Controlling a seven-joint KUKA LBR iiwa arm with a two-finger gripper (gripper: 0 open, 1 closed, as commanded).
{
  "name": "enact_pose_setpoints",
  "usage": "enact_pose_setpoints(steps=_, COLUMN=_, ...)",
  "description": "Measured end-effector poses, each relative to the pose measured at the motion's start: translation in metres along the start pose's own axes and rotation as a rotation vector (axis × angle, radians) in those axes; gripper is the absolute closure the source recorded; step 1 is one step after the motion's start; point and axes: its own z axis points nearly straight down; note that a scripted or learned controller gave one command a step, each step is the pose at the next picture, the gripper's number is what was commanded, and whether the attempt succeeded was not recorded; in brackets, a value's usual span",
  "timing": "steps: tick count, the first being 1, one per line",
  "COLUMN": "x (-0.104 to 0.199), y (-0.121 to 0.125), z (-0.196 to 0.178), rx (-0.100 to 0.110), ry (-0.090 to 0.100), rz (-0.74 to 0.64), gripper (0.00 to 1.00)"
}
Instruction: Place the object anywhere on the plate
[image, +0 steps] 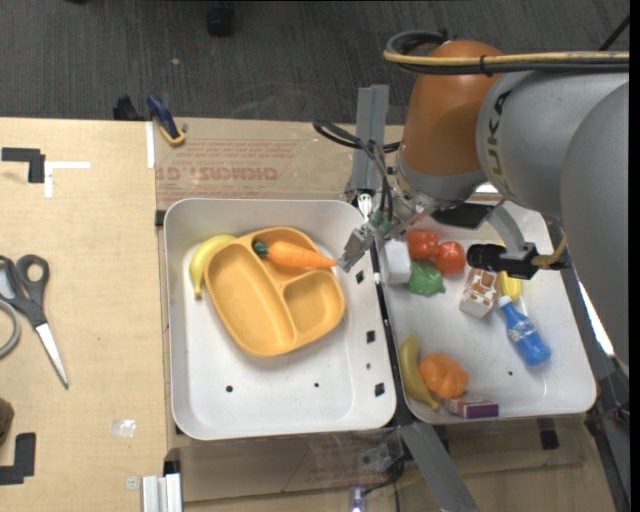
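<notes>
Item: carrot (295, 256), lying across the far rim of the yellow plate (270, 300) in the left bin (200, 400), so we count it placed. Gripper (362, 240): at the bin's right edge, just beside the carrot tip, released, grasping nothing.

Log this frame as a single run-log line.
carrot: lying across plate's far rim | banana: beside plate, left bin | pincer: at carrot's tip, over the bins' divide

Carrot (297, 257) on plate (262, 320) in left bin (270, 405), banana (205, 258) beside.
</notes>
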Motion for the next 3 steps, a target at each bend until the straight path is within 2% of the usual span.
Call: enact_pose_setpoints(steps=3, x=0.0000, y=0.0000, z=0.0000, rx=0.000, ry=0.000, rz=0.000, gripper=0.00)
